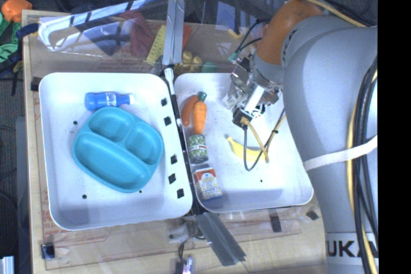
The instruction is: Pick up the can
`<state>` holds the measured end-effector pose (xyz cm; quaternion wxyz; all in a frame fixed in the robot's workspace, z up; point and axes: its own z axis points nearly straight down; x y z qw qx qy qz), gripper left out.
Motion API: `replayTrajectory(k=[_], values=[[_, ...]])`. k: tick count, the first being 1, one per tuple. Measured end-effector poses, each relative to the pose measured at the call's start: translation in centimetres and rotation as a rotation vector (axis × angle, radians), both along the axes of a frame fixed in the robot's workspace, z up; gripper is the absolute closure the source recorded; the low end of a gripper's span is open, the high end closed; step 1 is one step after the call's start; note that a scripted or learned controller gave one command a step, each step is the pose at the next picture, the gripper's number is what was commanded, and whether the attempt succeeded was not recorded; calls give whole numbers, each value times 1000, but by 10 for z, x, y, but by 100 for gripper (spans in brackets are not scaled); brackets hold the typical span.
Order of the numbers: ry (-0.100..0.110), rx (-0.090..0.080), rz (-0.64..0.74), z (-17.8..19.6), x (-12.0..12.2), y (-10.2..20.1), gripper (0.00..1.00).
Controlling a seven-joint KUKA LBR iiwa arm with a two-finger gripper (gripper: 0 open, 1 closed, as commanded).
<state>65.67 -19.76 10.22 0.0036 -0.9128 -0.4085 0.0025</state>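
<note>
Between carrot [198, 113] and box [207, 183], can [197, 147], right bin [282, 184]

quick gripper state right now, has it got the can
Gripper: open or closed cannot be told. It is not holding the can, which lies apart from it by the right bin's left wall.

**Can Flanked in Right Bin**

The can [197, 147] is seen by the right bin's [282, 192] left wall, between a carrot [200, 113] and a small carton [207, 183]. The gripper [235, 100] is positioned apart from it. A blue plate [119, 147] is contained in the left bin [58, 138].
</note>
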Motion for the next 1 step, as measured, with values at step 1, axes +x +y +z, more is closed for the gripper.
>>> replayTrajectory(k=[1], values=[[-1,-2,-213,-11,-12,-2,100]])
